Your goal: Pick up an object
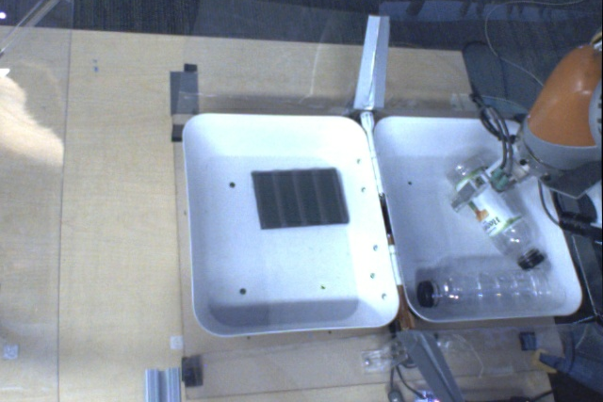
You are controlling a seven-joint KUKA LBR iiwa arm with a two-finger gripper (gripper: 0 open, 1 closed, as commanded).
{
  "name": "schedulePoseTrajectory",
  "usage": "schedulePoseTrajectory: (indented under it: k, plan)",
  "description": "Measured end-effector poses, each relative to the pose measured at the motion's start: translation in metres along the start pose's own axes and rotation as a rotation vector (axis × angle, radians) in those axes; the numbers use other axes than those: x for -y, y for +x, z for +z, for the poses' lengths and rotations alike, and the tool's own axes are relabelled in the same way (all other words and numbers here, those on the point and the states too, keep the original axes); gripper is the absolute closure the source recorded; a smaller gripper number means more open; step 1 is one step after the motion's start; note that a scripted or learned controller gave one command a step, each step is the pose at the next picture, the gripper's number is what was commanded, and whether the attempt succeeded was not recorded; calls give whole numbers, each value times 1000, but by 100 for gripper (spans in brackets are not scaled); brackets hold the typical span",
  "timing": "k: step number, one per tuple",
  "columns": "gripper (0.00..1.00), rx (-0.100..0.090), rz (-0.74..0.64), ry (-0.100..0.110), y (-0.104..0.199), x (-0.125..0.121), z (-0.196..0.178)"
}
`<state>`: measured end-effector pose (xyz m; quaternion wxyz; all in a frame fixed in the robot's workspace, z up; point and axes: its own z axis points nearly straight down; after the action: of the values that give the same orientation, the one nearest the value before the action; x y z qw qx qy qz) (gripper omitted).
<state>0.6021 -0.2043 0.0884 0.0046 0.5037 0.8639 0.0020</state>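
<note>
At right of frame the gripper (474,184) sits low in the right bin (415,146), over a clear bottle (504,231), its grip unreadable, another bottle (480,290) lying along the bin's lower edge.

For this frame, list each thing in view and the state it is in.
Dark ribbed mat: lying flat in the left bin.
Small clear bottle: lying tilted in the right bin, dark cap toward the near right.
Large clear bottle: on its side along the near wall.
Gripper: low over the small bottle's upper end.

White bins (283,132), dark ribbed mat (300,199)
</note>
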Motion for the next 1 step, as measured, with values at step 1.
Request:
schedulePoseTrajectory:
  k: [1]
  plan:
    - [100, 5, 1, -7, -1, -3, -13]
